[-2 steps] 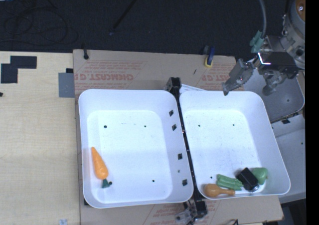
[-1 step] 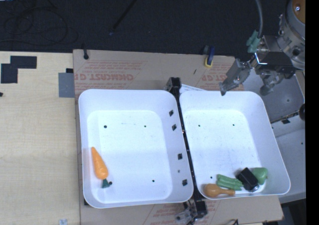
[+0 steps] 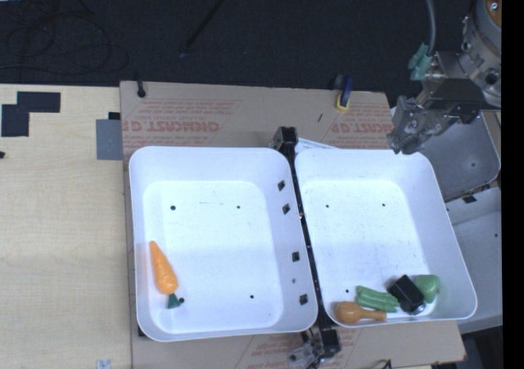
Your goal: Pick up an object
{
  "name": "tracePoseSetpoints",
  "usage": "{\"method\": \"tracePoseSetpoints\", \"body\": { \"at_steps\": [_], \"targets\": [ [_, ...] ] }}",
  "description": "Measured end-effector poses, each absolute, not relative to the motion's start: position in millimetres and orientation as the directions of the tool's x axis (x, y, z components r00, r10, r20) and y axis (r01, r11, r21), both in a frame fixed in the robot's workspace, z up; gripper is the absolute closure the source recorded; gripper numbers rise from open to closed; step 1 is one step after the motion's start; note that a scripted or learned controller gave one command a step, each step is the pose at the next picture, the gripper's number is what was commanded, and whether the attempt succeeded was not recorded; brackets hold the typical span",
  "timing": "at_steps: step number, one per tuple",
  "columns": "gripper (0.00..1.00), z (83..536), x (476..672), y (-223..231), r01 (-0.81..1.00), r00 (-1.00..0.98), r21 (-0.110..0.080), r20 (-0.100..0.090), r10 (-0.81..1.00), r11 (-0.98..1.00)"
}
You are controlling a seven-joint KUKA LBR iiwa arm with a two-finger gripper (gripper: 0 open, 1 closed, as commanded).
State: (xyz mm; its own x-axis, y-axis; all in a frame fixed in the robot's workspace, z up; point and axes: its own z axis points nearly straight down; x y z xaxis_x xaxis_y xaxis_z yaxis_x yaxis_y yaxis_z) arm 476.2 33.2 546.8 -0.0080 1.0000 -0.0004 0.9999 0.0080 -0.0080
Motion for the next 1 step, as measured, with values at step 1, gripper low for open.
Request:
{"method": "tracePoseSetpoints", "body": {
  "at_steps": [1],
  "targets": [
    [1.0, 536.4, 475.5, 103.6, 1.0, -0.007, -0.006, 0.0, 1.0, 0.007]
  ]
}}
